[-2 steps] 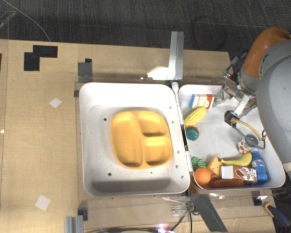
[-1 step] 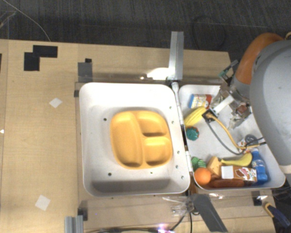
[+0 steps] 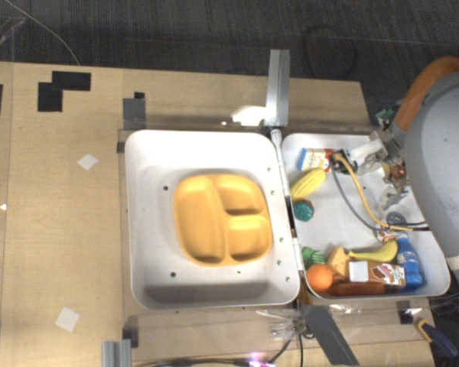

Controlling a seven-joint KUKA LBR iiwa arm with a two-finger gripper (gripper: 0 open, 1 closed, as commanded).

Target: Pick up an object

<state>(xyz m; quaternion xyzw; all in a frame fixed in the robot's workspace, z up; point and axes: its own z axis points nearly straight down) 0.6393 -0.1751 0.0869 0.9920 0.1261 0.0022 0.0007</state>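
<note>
The grey arm (image 3: 444,167) with its orange band (image 3: 428,79) reaches in over the right bin (image 3: 333,220). Its gripper (image 3: 388,168) hangs at the bin's far right side, with yellow and black cables trailing from it. Below it lie a banana (image 3: 379,252), a blue bottle (image 3: 411,270), a white box (image 3: 365,271) and a brown sausage (image 3: 359,287). At the bin's left are a corn cob (image 3: 308,183), a small white and blue carton (image 3: 312,159), a teal piece (image 3: 303,210), a green piece (image 3: 310,254) and an orange (image 3: 319,277). Nothing visibly sits in the gripper.
The left bin (image 3: 149,205) holds a yellow divided tray (image 3: 218,219). A metal post (image 3: 278,86) stands behind the ridge between the bins. Wooden bench (image 3: 53,228) stretches out to the left, with black markers (image 3: 61,89) at the back.
</note>
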